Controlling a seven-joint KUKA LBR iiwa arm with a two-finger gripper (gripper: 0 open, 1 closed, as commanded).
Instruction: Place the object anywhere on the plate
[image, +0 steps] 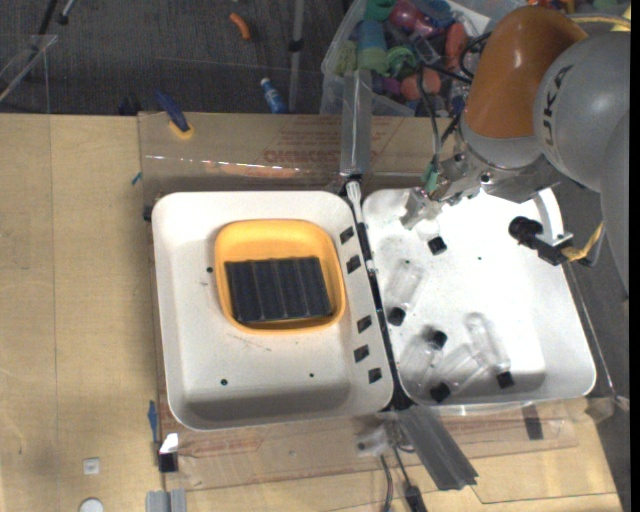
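Note:
A yellow plate (228, 243) sits in the left bin (185, 380). A black ribbed rectangular block (278, 289) lies flat on the plate and covers most of its middle. My gripper (418, 208) hangs over the far left corner of the right bin (560, 330), well away from the plate and to its right. A small black cube (436, 243) lies on the bin floor just below the gripper, apart from it. I see nothing held in the gripper.
Several clear vials with black caps lie in the right bin, one near the divider (401, 284) and others at the front (478, 345). The grey arm with its orange band (515, 75) fills the upper right. Clutter stands behind the bins.

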